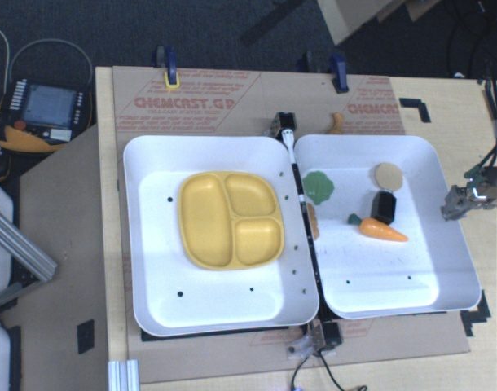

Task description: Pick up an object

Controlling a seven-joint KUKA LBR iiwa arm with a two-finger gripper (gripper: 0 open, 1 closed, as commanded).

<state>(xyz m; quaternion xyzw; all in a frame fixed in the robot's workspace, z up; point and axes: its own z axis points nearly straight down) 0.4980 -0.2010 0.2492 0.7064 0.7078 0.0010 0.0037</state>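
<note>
So the gripper sits off the right bin's right rim, can't tell if the jaws are open. Carrot lies mid-bin, touching the black block. Risk I'd guess: going for either nudges the other, and the grab slips.

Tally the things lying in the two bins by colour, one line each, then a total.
Yellow: 1, the divided tray
Green: 1, the leafy piece
Beige: 1, the round disc
Black: 1, the block
Orange: 1, the carrot
Brown: 1, the small piece at the right bin's left wall
Total: 6
</note>
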